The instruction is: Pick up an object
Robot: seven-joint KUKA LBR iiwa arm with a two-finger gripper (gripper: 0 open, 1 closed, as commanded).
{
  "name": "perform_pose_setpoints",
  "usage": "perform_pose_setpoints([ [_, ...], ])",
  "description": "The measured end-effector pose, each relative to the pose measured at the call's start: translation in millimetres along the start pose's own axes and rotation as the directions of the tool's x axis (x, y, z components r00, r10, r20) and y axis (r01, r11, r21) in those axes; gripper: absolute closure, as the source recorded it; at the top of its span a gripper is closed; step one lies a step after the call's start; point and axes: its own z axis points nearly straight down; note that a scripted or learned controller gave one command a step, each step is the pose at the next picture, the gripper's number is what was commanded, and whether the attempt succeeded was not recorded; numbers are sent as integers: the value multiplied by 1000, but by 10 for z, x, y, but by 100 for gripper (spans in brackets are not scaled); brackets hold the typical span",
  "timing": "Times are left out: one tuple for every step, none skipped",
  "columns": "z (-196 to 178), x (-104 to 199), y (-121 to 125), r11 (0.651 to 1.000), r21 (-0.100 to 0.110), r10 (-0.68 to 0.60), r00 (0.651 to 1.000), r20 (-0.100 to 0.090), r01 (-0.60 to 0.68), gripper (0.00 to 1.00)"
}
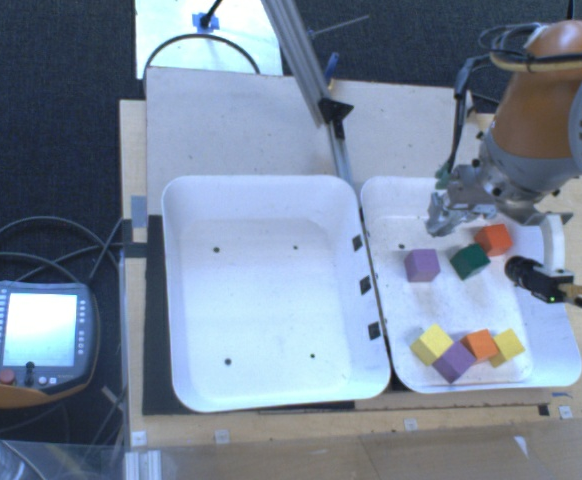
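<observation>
Seven small blocks, all in the right bin [561, 368]. Upper group: purple cube [422, 265] resting flat toward the bin's middle; green cube [469, 261] just beside it on the right, turned at an angle; orange-red cube [493, 238] above and right of the green, near or touching it. Lower group, huddled along the near wall: yellow cube [433, 344] at the left, second purple cube [454, 361] touching it, orange cube [481, 344] against that, small yellow cube [509, 345] at the right end. Groups well apart.
</observation>
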Motion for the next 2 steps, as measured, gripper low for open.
perform_pose_setpoints([
  [3, 537, 207, 1000, 0, 0, 1000, 0, 0, 100],
  [207, 1123, 310, 1000, 3, 0, 1000, 0, 0, 100],
])
